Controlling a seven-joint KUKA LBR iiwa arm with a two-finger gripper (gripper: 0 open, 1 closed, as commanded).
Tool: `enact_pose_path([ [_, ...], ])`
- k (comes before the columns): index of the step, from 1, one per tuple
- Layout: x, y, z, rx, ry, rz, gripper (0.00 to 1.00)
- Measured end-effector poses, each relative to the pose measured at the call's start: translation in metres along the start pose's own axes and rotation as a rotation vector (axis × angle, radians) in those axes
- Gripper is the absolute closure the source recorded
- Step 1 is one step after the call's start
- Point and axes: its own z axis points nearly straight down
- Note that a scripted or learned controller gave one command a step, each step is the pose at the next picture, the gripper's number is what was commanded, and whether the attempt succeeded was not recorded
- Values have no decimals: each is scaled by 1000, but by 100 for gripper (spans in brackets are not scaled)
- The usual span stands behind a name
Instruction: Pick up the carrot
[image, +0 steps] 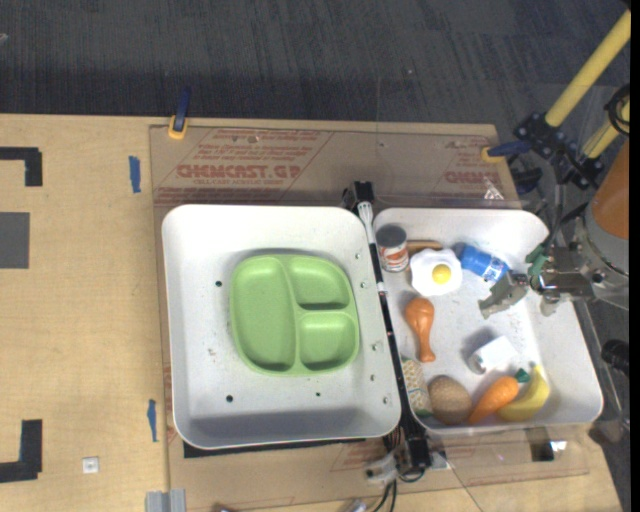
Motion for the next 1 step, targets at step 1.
enact_pose_path([
  [1, 60, 36, 99, 8, 2, 4, 0],
])
